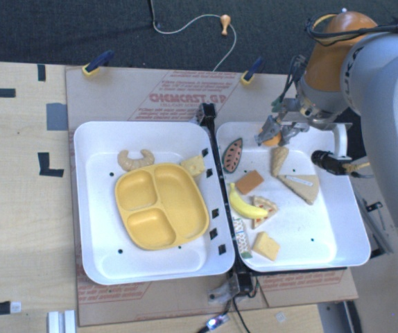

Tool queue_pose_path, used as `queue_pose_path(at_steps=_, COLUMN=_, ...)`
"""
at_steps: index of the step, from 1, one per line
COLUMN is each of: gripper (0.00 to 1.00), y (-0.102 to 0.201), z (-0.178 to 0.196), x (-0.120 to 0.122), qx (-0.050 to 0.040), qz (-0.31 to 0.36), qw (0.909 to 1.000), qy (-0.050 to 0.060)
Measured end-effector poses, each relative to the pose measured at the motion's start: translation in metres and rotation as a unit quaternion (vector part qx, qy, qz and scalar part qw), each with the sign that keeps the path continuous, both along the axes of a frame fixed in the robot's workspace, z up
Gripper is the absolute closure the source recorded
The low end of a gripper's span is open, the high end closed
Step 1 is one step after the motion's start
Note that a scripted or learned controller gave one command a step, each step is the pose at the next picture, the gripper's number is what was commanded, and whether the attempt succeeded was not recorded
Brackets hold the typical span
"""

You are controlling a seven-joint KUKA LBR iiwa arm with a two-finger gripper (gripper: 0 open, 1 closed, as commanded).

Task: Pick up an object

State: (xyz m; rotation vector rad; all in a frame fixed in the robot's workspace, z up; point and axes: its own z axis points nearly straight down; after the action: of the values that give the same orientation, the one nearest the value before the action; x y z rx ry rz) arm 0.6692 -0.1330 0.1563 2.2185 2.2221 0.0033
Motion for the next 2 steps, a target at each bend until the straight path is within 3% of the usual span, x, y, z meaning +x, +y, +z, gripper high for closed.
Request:
queue_pose_path(at_steps=1, gripper=1.0, y=-0.0068, z=0.0586, x=-0.0024, qx=-0.0003, qz=0.0, qw=1.0, qy=0.0)
queue_pose_path(at_steps=2, gripper=1.0, y=-0.0059, z=0.0685, x=-0.002, qx=0.0003, qz=0.0, qw=1.0, qy=0.001)
